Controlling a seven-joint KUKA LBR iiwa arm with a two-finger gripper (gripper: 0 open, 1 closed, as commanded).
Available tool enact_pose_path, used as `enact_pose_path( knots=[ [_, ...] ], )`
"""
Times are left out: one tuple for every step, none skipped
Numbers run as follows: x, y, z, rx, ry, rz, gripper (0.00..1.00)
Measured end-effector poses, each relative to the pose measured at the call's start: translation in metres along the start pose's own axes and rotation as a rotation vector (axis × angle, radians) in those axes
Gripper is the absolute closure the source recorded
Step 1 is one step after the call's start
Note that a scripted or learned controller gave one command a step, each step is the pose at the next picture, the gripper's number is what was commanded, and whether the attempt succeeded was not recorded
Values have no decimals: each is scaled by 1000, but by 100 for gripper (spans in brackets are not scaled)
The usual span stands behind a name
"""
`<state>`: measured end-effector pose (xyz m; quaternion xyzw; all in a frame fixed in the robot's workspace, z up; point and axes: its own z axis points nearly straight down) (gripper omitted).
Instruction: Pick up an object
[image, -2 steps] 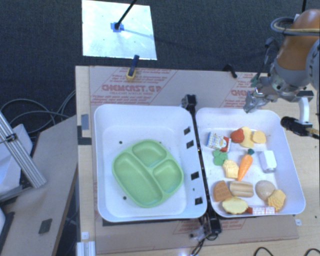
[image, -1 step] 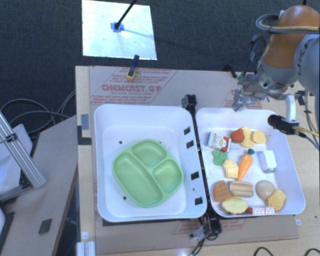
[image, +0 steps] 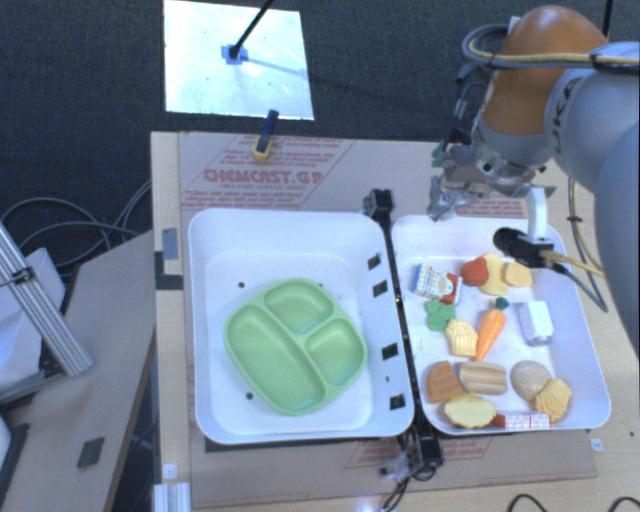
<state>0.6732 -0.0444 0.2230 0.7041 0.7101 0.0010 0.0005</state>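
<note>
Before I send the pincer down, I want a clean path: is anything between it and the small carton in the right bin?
Nothing visible. The pincer hangs over the right bin's far rim; bare white floor separates it from the carton. Other toys lie right of and below the carton.

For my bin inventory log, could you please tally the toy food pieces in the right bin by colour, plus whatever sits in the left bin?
Right bin:
Orange or red: 2, the carrot and a red piece
Green: 1
Yellow, tan or brown: 7
White: 2, the block and the carton
Left bin:
Green divided plate: 1
Total: 13
</note>
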Motion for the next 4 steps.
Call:
enact_pose_path(
  knots=[
    [15, -18, -6, 2, 0, 3, 100],
    [7, -20, -4, 1, -1, 7, 100],
    [10, -12, -12, -1, 0, 4, 100],
    [2, -15, 5, 1, -1, 7, 100]
  ],
)
